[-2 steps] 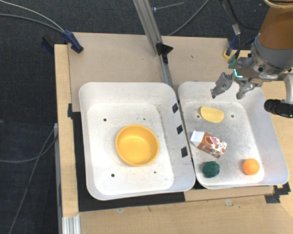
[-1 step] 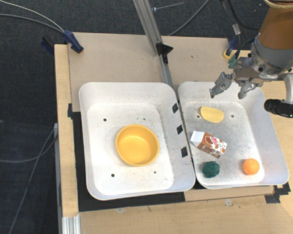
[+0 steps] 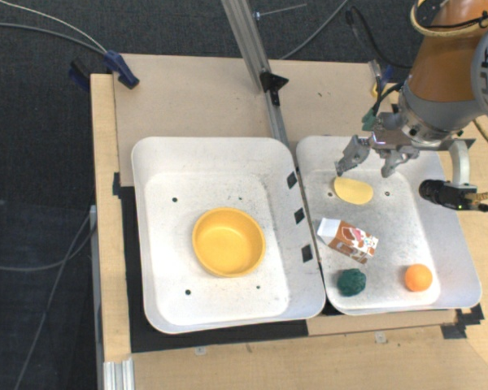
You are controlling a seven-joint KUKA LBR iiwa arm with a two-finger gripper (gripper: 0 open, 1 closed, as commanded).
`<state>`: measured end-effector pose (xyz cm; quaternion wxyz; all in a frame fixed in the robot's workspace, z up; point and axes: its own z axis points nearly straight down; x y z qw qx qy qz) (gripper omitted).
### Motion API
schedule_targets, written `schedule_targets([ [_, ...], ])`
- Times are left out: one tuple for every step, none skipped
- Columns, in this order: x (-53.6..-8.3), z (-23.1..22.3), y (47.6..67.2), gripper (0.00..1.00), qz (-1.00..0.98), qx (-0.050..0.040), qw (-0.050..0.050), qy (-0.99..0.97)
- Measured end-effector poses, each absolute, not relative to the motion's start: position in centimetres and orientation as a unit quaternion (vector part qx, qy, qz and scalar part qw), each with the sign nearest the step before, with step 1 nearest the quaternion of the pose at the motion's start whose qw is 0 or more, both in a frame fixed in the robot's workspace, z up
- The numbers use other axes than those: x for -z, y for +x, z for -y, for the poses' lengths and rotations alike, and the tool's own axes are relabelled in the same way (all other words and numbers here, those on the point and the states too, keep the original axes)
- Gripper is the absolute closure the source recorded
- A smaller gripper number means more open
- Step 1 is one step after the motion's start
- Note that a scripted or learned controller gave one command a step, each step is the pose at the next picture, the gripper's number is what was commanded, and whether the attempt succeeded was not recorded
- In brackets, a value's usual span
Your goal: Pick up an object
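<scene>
My gripper [image 3: 367, 166] hangs over the far part of the right bin [image 3: 455, 242], open, its two fingers spread with nothing between them. Just below it, a flat pale yellow oval piece [image 3: 354, 191] lies on the bin floor. Nearer the front lie a small red and white carton [image 3: 349, 240], a dark green ball [image 3: 351, 281] and an orange ball [image 3: 418, 278]. The left bin [image 3: 159, 218] holds a yellow bowl [image 3: 228, 240] near its middle.
A slanted metal pole [image 3: 248, 31] rises from the gap between the bins at the back. Black clips [image 3: 302, 214] sit along the divide. A blue clamp [image 3: 120, 67] grips the bench's far left corner. Cables run over the dark floor.
</scene>
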<state>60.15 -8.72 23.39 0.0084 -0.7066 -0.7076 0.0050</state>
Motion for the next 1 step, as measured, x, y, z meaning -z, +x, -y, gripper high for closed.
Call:
schedule_targets([
  [-17.78,9.62,60.1,0.0,0.706,-0.0058,0.009,-0.708],
])
